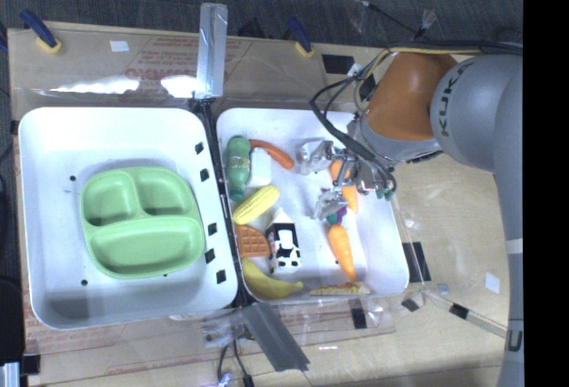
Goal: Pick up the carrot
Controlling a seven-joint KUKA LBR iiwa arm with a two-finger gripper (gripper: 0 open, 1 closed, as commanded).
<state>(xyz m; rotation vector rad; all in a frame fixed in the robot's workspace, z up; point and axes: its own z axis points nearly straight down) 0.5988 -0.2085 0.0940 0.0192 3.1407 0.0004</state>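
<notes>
We see the carrot (341, 252) lying in the right bin (391, 262), just beside the toy cow (284, 246). The gripper (340, 195) hovers just above its leafy end; whether it is open we cannot tell. We should centre over the carrot's body before closing.

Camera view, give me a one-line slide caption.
KUKA arm's hand poised over the right bin, just above the carrot; green divided tray in the left bin.
</notes>
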